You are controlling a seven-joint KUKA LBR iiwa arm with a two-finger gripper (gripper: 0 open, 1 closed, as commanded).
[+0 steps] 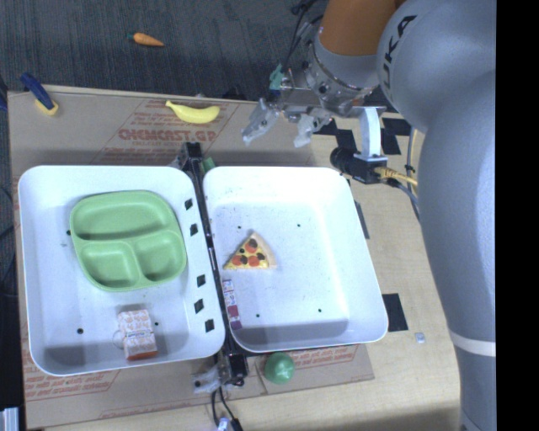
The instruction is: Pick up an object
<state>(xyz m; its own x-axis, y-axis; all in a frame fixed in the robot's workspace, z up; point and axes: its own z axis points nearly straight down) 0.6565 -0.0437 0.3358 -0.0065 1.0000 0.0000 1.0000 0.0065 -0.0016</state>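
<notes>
Two white bins sit side by side on a cardboard-covered tabletop, joined along a black clip strip that serves here as the landmark. Nearest the camera, just beyond the strip's near end, a green ball rests on the cardboard outside the bins. Left of the strip, the left bin holds a small wrapped packet near its front edge and, behind that, a green divided tray lying flat. Right of the strip, the right bin holds a pizza slice, lying flat just beside the strip and apart from the bin walls, with nothing over it.

Past the strip's far end, a banana lies on the cardboard. Farther left of it, a blue and yellow tool sits at the cardboard's far corner, and an orange carrot lies on the dark carpet beyond.

Right of the strip's far end, the gripper hangs over the cardboard behind the right bin, well apart from the slice. Its fingers are spread apart with nothing between them. The grey arm fills the right side, with its orange band at the top.
</notes>
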